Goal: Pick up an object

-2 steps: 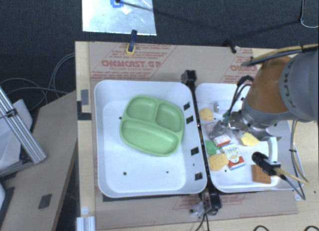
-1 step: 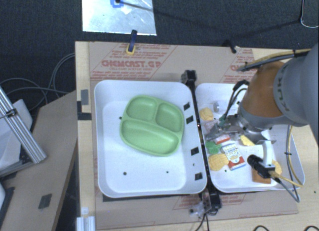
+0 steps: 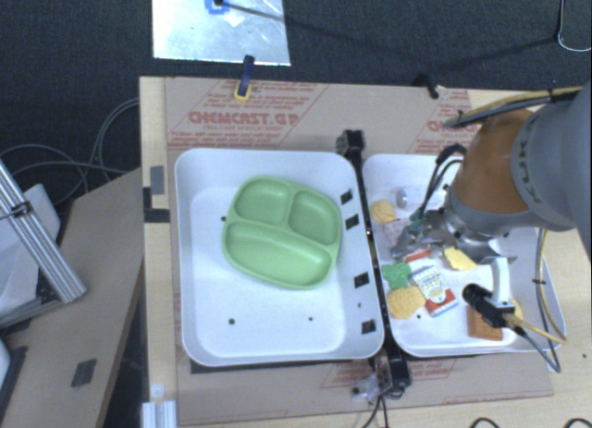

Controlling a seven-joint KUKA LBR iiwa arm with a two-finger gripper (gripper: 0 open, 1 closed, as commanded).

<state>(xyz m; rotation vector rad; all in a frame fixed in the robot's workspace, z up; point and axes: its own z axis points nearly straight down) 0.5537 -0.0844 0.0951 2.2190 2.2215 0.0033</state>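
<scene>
Dark carpet surrounds my bench point(image 3: 277, 107), a brown board carrying two white bins side by side. From my console I see the left bin point(image 3: 203, 232) holding a green divided plate point(image 3: 282, 232) near its middle. My arm point(image 3: 527, 172) reaches from the right over the right bin point(image 3: 393, 172), its gripper point(image 3: 418, 232) low among small food pieces: a round cracker point(image 3: 405, 302), a green piece point(image 3: 397, 275), a red-edged packet point(image 3: 433, 289), a yellow piece point(image 3: 460, 258). I cannot tell how the gripper stands.
</scene>
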